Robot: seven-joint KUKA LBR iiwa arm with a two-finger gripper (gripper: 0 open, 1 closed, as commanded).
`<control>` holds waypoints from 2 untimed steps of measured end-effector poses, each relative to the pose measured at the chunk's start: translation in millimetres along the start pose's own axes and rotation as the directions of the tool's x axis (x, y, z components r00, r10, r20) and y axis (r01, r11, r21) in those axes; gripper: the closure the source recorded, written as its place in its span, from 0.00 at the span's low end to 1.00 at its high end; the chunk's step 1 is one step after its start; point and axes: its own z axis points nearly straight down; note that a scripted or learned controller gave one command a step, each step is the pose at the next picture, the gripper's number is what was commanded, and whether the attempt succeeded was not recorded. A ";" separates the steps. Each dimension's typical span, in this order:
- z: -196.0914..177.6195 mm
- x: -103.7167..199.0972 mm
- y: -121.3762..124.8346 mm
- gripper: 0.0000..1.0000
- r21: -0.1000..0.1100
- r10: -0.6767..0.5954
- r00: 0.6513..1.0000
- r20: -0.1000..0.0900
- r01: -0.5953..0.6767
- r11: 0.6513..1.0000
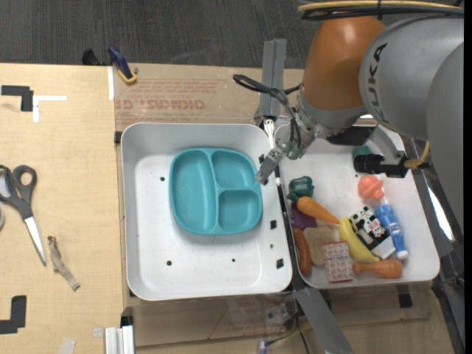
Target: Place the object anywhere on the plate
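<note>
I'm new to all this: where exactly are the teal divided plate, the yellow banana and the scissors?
Teal divided plate [193, 190]: camera view, large left compartment.
Yellow toy banana [352, 240]: camera view, curved middle.
Grey-handled scissors [22, 198]: camera view, pivot.

The arm [413, 57] is bulky, smooth grey, with a glossy orange band [335, 57] above the wrist (part of black "KUKA" lettering shows), black cables looping by the slim metallic gripper [267, 167].

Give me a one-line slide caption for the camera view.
KUKA arm's gripper hovers at the right edge of the teal plate in the left bin; toy food fills the right bin.
</note>
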 end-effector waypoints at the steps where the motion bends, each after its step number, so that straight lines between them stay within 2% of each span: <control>1: -39.2 -5.2 -54.3 0.00 0.001 0.167 0.986 0.000 -0.167 0.986; 2: -47.5 -5.8 -53.9 1.00 0.002 0.165 0.986 0.002 -0.165 0.986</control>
